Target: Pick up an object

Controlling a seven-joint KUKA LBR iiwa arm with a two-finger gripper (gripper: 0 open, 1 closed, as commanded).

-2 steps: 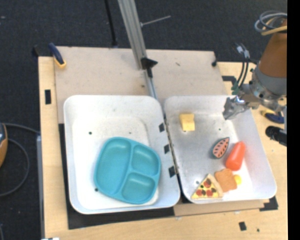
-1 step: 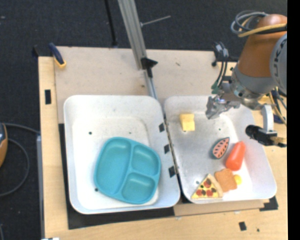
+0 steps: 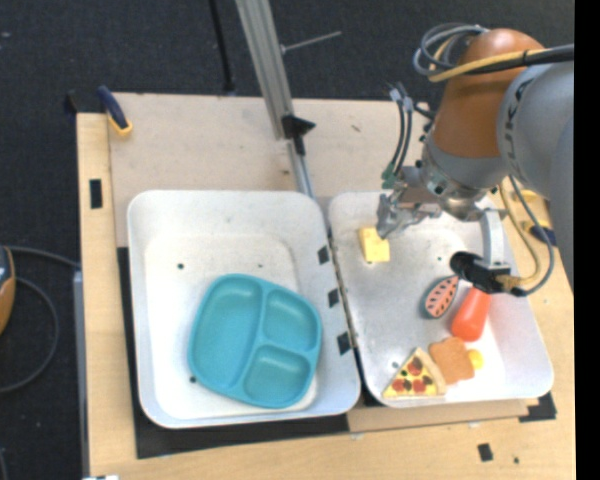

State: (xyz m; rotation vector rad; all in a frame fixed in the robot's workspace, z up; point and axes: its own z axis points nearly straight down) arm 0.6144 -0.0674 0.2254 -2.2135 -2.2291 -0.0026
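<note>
**Bench and what sits on it**

A light wooden bench (image 3: pixel 210 138) is seen on dark carpet. Two shallow white bins are carried side by side, touching: left bin (image 3: pixel 160 228), right bin (image 3: pixel 520 358). A slanted aluminium rail (image 3: pixel 265 58) is fixed at the rear. A blue-and-yellow clamp (image 3: pixel 113 110) is placed at the back-left corner.

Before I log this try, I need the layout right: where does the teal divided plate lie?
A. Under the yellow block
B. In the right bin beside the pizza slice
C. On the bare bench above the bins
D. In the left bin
D: the teal divided plate lies flat in the left bin, while the yellow block and pizza slice lie in the right bin.
</note>
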